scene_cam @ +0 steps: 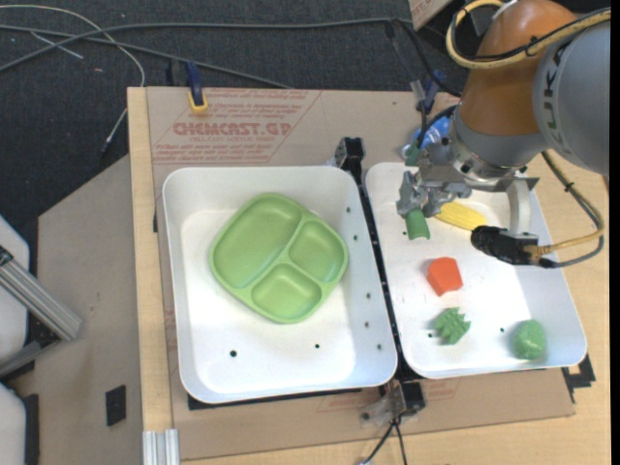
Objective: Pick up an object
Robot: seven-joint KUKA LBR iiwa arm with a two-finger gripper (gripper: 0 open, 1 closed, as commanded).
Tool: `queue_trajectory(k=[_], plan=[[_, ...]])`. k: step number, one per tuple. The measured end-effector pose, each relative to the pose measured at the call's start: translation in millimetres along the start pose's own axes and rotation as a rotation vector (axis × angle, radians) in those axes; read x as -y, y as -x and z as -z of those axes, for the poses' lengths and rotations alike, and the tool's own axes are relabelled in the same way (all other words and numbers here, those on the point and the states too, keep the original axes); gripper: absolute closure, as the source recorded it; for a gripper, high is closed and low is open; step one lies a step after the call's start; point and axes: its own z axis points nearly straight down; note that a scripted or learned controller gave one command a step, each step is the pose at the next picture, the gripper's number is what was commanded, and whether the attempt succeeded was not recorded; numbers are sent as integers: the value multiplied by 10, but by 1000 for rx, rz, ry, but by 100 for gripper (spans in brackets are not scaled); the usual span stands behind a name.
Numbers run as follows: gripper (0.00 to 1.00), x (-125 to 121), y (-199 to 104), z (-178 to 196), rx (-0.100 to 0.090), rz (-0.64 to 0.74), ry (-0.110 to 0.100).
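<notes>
Pincer (418, 204): mine, grey metal, hanging low over the far left part of the right bin; from this slant I cannot tell whether it is released, clenched or grasping anything.
Arm (513, 76): grey with an orange band above the wrist, reaching in from the right and covering the far end of the right bin.
Small green cylindrical piece (418, 226): directly under my pincer tip, touching or nearly so; I cannot tell if it is gripped.
Yellow corn-like object (462, 216): lying on the bin floor just beside the pincer, partly under my wrist.
Orange-red block (445, 275): on the floor of the right bin, near its middle, apart from the pincer.
Green spiky leaf-shaped toy (450, 325): near the front of the right bin, just in front of the orange-red block.
Round green ball-like object (530, 340): front right corner of the right bin, well apart from the pincer.
Right shallow white bin (562, 356): holds all five small objects.
Left shallow white bin (281, 366): holds a light green plastic divided plate (279, 257), three compartments, lying flat and turned at an angle.
Tabletop (232, 124): brown cardboard sheet with red print under both bins.
Black cable (513, 247): runs from my wrist across the right bin's far right side.
</notes>
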Motion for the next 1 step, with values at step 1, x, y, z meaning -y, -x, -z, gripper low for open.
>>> queue_trajectory(k=[1], plan=[[100,50,-620,-70,0,0,-1]])
